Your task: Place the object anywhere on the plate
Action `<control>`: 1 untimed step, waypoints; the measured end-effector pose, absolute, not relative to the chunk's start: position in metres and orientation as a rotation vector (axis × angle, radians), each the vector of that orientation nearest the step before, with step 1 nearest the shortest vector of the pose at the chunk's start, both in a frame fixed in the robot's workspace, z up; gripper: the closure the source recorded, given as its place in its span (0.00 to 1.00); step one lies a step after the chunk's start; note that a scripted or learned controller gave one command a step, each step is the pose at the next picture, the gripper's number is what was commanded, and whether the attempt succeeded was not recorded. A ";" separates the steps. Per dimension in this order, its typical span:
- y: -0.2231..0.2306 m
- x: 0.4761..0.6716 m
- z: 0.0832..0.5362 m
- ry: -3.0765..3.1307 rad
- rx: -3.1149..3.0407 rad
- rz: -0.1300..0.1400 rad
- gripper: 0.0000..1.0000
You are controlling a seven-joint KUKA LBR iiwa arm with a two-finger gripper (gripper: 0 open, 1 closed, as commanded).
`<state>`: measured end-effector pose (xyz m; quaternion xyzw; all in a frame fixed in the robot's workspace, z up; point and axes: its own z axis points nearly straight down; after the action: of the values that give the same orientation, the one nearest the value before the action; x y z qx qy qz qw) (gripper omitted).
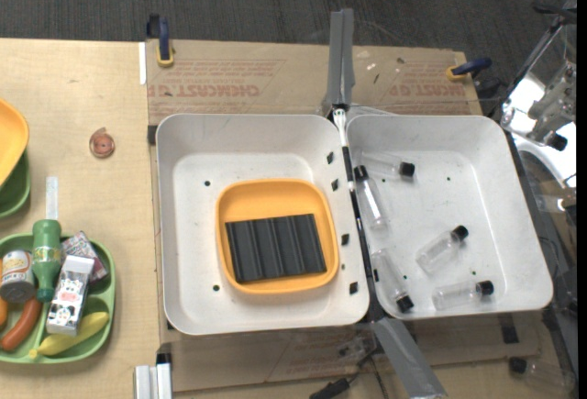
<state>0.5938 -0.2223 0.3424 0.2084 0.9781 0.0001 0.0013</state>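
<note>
1. Whether the tool is open or closed cannot be told, so places are given by the right side, from which the arm reaches in.
2. Nearest the camera, on the right, a white bin (pixel 514 205) is seen, and clear vials with black caps are scattered in it.
3. One vial (pixel 457 296) lies by the near wall, and another (pixel 393 285) rests at the near left corner.
4. A third vial (pixel 438 248) is tilted near the middle, and a fourth (pixel 383 171) lies farther back.
5. A fifth vial (pixel 369 201) is set along the wall shared with the left bin (pixel 183 205).
6. An orange plate (pixel 275 191) is seated in the left bin, and a dark ribbed insert (pixel 275 248) is carried on it. No vial is on the plate.
7. On the tabletop (pixel 73 76) far to the left, a green tray of toy food (pixel 101 319) is placed.
8. Beyond the bins, cardboard (pixel 238 81) is held by two clamps (pixel 161 41).
</note>
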 end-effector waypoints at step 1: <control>-0.194 0.559 0.201 3.084 0.592 0.001 1.00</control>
<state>0.5588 -0.1941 0.2006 0.1884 0.9821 0.0003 0.0006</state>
